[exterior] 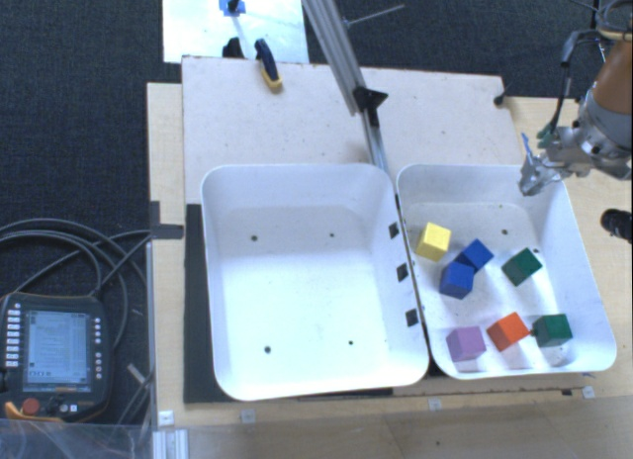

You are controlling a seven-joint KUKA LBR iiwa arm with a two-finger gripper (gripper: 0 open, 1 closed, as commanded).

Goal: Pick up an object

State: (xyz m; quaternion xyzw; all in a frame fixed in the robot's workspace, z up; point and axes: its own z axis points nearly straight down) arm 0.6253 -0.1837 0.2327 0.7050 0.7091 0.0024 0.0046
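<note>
Gripper point(531, 182) is seen at upper right, over the right white plastic bin's point(582, 249) far rim; nothing is held, finger spacing cannot be told. Small yellow cube point(433, 240), two blue cubes point(465, 268), two green, orange and purple cubes are scattered inside.

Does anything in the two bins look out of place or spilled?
Nothing stands out. All seven blocks lie inside the right bin, none spilled; two blue blocks touch each other. The gripper hovers at that bin's far rim.
</note>
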